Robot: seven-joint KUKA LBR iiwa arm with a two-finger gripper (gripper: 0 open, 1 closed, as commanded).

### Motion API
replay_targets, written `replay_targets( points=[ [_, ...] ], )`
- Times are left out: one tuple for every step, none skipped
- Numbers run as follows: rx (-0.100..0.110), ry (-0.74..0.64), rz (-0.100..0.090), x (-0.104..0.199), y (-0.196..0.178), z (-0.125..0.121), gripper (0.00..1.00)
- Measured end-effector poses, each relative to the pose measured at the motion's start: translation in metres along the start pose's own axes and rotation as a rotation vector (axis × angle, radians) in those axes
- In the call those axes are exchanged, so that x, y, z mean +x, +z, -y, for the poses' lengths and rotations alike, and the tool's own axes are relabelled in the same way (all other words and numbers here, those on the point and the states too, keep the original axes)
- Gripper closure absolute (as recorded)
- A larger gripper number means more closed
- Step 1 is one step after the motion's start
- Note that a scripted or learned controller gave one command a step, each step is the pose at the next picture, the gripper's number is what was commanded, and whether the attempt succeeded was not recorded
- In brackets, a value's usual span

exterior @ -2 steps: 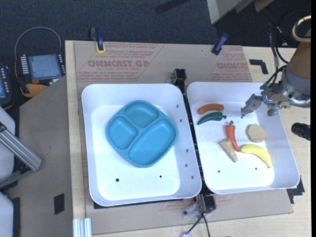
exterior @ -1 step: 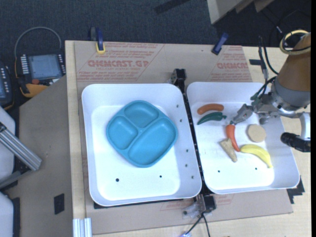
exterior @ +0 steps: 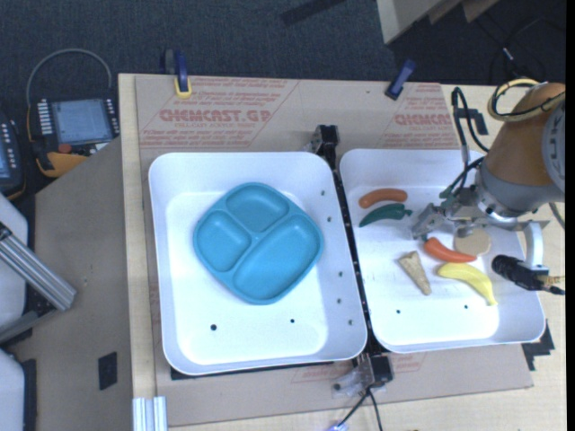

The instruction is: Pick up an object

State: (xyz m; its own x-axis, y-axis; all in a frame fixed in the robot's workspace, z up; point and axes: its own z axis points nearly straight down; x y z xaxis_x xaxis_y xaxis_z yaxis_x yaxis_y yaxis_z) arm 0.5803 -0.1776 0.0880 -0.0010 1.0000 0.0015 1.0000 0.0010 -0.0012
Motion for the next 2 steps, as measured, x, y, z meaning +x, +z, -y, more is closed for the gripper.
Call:
replay_targets(
  points=[
    [-0.002,0.001,0.002,-0.001,-0.012,0.000,1.00],
    [-0.009,0.002,0.005,-0.008,-0.074,0.000,1.00]
  ],
)
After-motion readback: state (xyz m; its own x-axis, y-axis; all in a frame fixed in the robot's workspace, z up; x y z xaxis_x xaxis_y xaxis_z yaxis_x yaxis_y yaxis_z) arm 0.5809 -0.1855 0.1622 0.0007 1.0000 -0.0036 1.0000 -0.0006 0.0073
